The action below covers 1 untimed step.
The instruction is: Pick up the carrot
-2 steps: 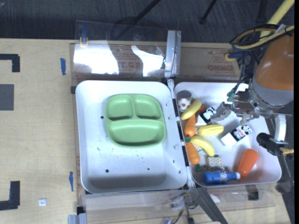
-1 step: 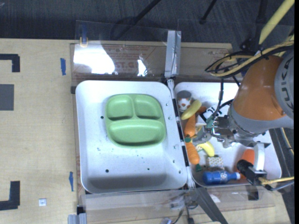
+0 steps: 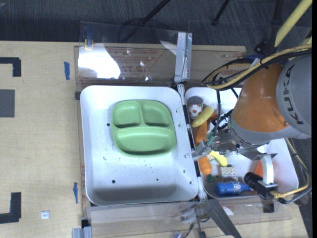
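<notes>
The carrot [image 3: 204, 166] is an orange piece lying by the left wall of the right bin [image 3: 287, 177]. More orange shows just above it at the same wall, partly hidden by the gripper. My gripper [image 3: 213, 143] hangs low over the left part of this bin, under the grey and orange wrist [image 3: 260, 108]. It sits right above the carrot's upper part and beside a small yellow toy [image 3: 218, 158]. The wrist hides much of the bin's middle.
The left bin [image 3: 99, 172] holds a green divided plate [image 3: 144, 127]. In the right bin lie a yellow banana [image 3: 203, 115], a blue item [image 3: 231, 187], a white spotted block [image 3: 228, 171] and another orange piece [image 3: 257, 168]. Cables arch over the back right.
</notes>
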Tool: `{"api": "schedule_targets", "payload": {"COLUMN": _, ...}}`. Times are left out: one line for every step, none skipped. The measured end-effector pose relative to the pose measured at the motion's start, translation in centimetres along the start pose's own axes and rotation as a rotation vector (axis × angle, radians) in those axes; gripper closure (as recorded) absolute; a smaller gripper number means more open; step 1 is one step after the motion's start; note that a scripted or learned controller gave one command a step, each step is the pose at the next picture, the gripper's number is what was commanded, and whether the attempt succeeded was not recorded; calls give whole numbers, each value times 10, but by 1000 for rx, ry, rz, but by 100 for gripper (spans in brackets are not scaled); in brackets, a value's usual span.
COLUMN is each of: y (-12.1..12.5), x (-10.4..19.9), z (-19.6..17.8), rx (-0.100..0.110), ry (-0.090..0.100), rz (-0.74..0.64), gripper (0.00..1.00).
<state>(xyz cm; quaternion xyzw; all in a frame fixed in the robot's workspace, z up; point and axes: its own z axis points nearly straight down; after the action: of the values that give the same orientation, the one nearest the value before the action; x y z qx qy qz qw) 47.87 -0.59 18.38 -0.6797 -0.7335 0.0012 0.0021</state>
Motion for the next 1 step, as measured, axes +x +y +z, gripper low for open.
{"api": "schedule_targets", "payload": {"y": 0, "x": 0, "z": 0, "rx": -1, "ry": 0, "rz": 0, "gripper": 0}}
